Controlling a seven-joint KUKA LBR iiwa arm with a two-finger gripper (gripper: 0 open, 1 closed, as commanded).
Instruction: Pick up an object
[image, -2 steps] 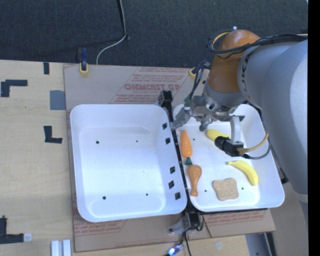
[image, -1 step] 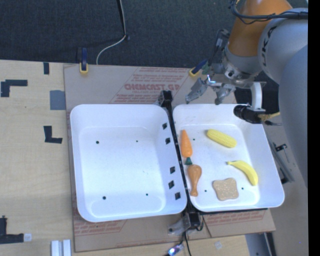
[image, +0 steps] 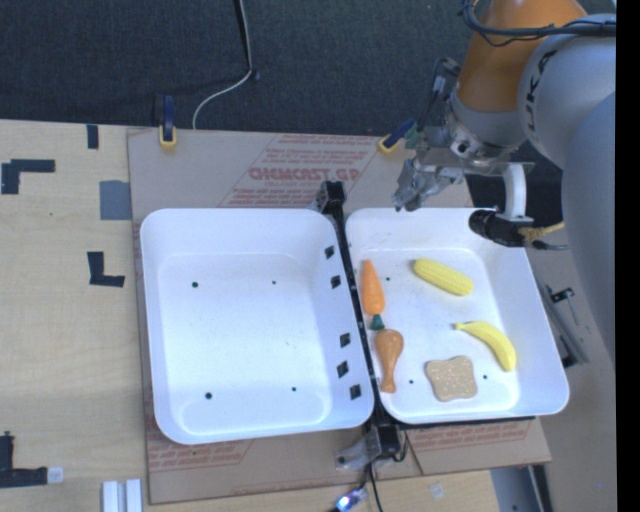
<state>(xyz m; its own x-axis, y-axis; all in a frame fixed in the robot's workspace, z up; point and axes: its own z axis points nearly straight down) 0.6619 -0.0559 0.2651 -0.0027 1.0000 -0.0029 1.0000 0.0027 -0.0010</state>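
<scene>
gripper (image: 410, 195) above the right bin's (image: 530, 300) far rim, grasp impossible to tell; carrot (image: 372, 288), corn (image: 443, 277), banana (image: 492, 342) inside.

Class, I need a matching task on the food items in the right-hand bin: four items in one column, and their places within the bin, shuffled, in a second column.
Column 1
1. carrot
2. corn cob
3. banana
4. slice of bread

Column 2
A. near the bin's front edge, just right of the drumstick
B. along the divider side, directly behind the drumstick
C. towards the right wall, between the corn cob and the bread
D. in the back half, right of the carrot

Pairs: 1-B, 2-D, 3-C, 4-A
</scene>
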